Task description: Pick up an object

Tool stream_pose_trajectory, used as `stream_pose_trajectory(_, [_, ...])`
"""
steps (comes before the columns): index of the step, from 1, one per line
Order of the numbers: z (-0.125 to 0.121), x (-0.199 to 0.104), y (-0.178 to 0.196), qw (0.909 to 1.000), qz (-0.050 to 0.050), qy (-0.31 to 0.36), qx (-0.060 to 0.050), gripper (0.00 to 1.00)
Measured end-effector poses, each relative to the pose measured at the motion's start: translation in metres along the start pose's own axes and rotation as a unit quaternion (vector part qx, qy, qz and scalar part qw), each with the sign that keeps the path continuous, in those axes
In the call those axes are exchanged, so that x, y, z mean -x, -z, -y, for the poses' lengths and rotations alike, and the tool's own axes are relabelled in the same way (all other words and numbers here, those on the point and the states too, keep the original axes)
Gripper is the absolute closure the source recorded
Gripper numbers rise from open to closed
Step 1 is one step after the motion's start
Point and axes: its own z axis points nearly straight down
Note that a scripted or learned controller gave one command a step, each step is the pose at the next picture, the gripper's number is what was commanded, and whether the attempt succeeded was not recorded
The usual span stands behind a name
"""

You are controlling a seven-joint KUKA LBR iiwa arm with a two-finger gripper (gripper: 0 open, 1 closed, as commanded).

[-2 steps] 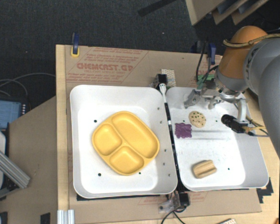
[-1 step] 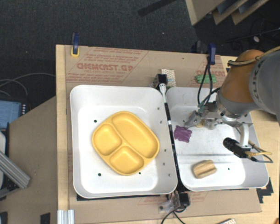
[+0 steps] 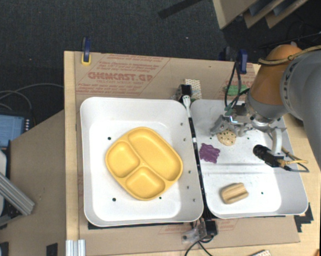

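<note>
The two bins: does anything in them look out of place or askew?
Nothing looks spilled or damaged. The yellow tray lies turned at a slant in the left bin. The gripper is down over a cookie-like piece in the right bin.

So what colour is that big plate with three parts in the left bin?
The divided plate is yellow all over, easy to see in the camera view from above.
</note>
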Motion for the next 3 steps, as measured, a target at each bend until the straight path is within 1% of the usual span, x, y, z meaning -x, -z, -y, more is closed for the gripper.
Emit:
stream_pose_trajectory(1, [-0.002,0.001,0.015,1.0,0.0,-0.001,0.005,1.0])
stream_pose_trajectory(2, [-0.002,0.001,0.014,1.0,0.0,-0.001,0.004,0.0])
stream_pose_trajectory(3, [-0.034,0.025,-0.001,1.0,0.0,0.0,0.0,0.0])
